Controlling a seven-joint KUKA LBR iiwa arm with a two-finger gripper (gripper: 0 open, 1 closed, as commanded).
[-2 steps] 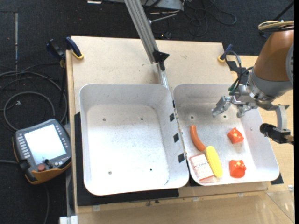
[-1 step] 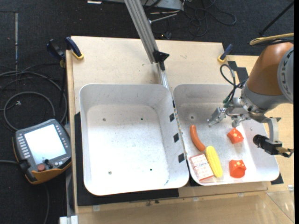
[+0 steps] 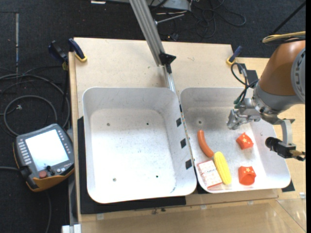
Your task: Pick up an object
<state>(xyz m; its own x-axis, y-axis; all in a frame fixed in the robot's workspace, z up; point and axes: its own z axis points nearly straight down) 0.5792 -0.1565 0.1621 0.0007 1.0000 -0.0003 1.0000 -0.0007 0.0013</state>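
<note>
The right bin [image 3: 209, 101] holds an orange sausage [image 3: 205, 143], a yellow corn cob [image 3: 222, 167], a white and red packet [image 3: 209, 174] and two red-orange blocks [image 3: 244, 141] [image 3: 247, 175]. My gripper [image 3: 235, 122] hangs over the right bin's back part, above and left of the upper red block and right of the sausage. Nothing shows between its fingers. The arm's orange band [image 3: 284, 64] is above it at the right.
The left bin [image 3: 97, 101] lies beside the right one. A slanted metal rail [image 3: 148, 25] crosses the bench at the back. A teach pendant [image 3: 43, 154] lies left of the bench. Clamps [image 3: 77, 50] [image 3: 233, 55] grip the bench's back corners.
</note>
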